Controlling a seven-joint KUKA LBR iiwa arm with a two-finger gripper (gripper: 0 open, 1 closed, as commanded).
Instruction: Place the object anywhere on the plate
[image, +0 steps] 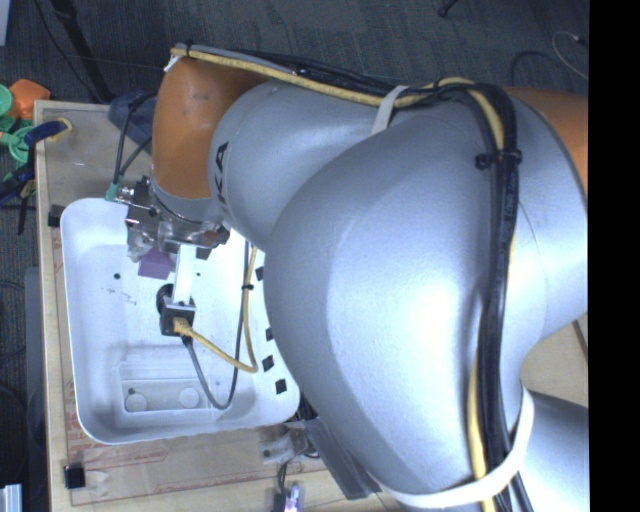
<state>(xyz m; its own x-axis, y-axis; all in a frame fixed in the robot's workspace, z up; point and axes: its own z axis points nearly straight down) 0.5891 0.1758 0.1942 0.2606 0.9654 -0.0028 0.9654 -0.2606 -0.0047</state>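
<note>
Camera view: arm fills most of the frame, reaching in from the right, orange band at upper left above the wrist. Gripper sits over the upper part of the white bin at left of frame.

Small purple block right at the gripper's lower edge. Looks touching or tucked just under the tip, but can't confirm it's actually between the fingers; wrist hardware blocks the view. So whether the gripper is wide, narrow or holding the block: can't tell from here.

Clear plate or tray lies lower in the same bin, toward the bottom of the frame, faint outline with two round marks. Hard to see its exact edges.

Key relation: plate lies straight down-frame from the gripper and block, well apart, with a black-and-white bracket and a yellow cable hanging between them. My read: the next move is a translation down-frame along the bin's long side, then release over the plate. Risk is the block was never properly gripped and stays behind, or the dangling cable drags across the plate.
</note>
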